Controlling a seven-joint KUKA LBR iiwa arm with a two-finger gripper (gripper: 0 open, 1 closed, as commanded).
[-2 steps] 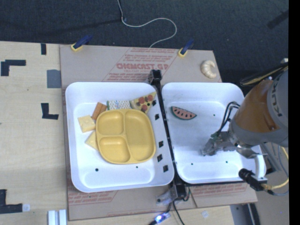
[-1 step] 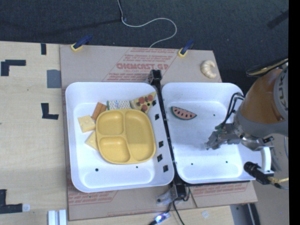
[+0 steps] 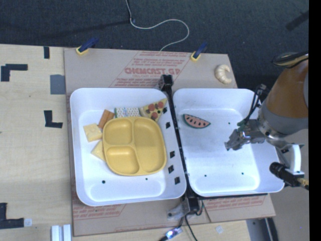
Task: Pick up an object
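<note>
Jaws [image 3: 233, 143] hang over the right bin [image 3: 251, 182] near its right wall; open or closed, cannot tell. Watermelon slice [image 3: 196, 121] lies at that bin's upper left. Left bin [image 3: 85, 185] holds yellow divided plate [image 3: 134, 145], crackers [image 3: 93, 132], pizza slice [image 3: 155, 108].

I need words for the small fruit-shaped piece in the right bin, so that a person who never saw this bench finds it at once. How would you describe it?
Start at the right white bin, the one the gripper hangs over. Near its upper left corner, close to the divider between the bins, lies a watermelon slice: a flat wedge, red with dark seeds and a green rind. Other food-shaped pieces sit in the left bin around the yellow divided plate.
</note>
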